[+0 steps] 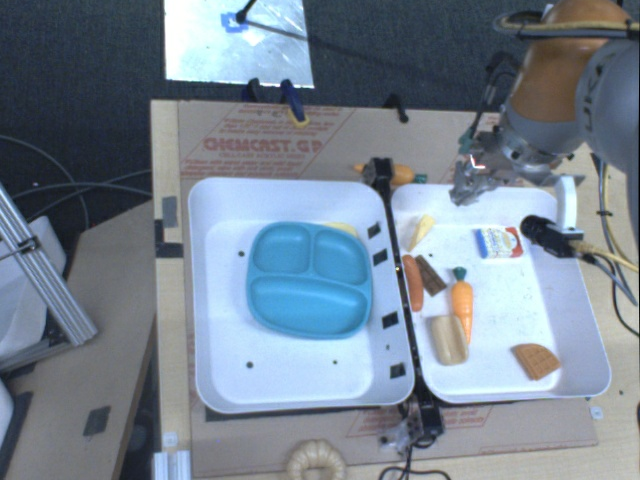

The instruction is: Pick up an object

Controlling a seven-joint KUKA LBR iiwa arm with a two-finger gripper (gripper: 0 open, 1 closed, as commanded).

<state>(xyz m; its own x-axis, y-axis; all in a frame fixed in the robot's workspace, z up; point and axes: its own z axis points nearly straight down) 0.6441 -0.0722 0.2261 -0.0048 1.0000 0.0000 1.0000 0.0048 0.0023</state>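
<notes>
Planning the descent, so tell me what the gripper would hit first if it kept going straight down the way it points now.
Probably bare floor of the right bin near its back wall. The gripper points down over that corner, with the pale yellow wedge off to its left and the small white packet to its right. Depth is hard to judge from this slant.

A grey robot arm (610,88) with a broad, rounded orange band above its wrist. Thin cables loop across the band's top. Below it, a grey metal wrist carries the small dark tool (468,190).
</notes>
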